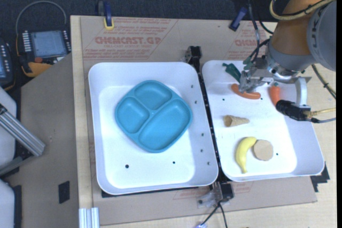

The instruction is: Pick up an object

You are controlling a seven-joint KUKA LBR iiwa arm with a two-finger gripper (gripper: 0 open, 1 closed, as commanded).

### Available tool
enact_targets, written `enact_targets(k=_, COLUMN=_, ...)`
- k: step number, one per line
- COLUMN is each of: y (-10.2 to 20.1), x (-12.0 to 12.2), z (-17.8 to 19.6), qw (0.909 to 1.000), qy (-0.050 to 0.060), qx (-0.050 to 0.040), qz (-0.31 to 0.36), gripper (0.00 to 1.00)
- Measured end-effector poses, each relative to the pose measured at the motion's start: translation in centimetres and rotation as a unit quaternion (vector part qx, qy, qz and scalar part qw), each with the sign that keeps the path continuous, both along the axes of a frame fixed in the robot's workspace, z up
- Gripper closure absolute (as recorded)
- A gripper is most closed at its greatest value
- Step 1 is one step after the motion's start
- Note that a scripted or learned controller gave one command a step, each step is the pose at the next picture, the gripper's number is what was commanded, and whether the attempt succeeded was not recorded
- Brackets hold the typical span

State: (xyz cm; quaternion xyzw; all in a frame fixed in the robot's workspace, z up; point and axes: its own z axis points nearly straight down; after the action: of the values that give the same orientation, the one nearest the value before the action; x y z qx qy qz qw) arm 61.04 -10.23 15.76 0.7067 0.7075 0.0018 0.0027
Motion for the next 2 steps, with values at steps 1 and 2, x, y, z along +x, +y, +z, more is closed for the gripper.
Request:
enact_targets(k=1, y=0.0, x=0.2, z=4.7, qw=1.0000, qy=0.000, qx=-0.0003, qz=0.000, gripper=1.00)
enact_targets(k=2, y=5.0, x=-0.2, z=6.1, qw=1.0000, qy=0.001, qx=0.0010, qz=0.002, gripper=1.00)
